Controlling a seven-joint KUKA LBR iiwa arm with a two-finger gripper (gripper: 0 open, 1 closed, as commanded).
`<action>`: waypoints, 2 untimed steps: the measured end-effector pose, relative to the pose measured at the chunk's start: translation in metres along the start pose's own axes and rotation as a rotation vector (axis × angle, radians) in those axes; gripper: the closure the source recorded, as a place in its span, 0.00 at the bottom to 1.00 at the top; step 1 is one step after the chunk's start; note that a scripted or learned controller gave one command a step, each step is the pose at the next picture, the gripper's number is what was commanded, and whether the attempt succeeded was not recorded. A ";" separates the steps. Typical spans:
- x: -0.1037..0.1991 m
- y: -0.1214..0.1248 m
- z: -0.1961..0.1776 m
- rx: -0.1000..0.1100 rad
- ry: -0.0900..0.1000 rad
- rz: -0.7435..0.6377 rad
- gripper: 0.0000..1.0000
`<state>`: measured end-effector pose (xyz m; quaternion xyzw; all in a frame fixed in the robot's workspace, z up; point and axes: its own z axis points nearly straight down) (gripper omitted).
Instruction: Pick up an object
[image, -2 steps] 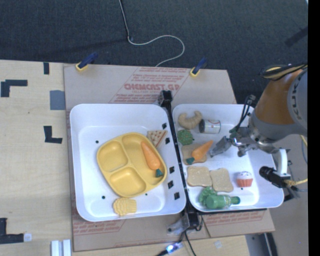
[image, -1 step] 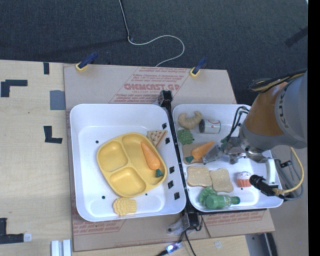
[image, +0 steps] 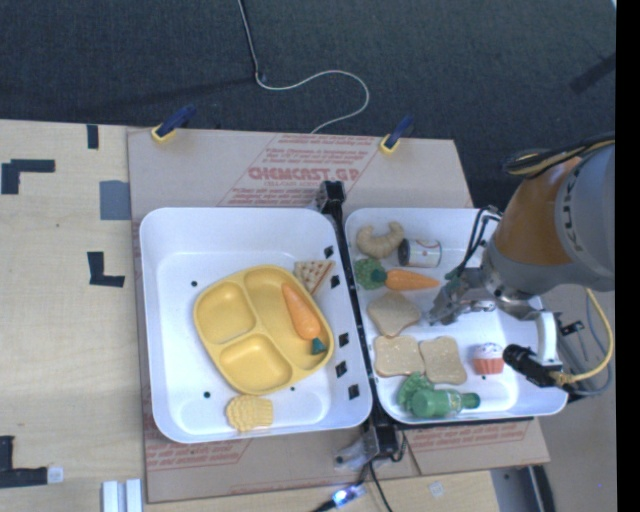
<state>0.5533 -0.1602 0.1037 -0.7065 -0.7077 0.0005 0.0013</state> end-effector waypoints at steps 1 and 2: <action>-0.002 0.010 -0.057 -0.005 -0.002 0.000 1.00; 0.007 0.015 -0.114 -0.007 -0.002 -0.001 1.00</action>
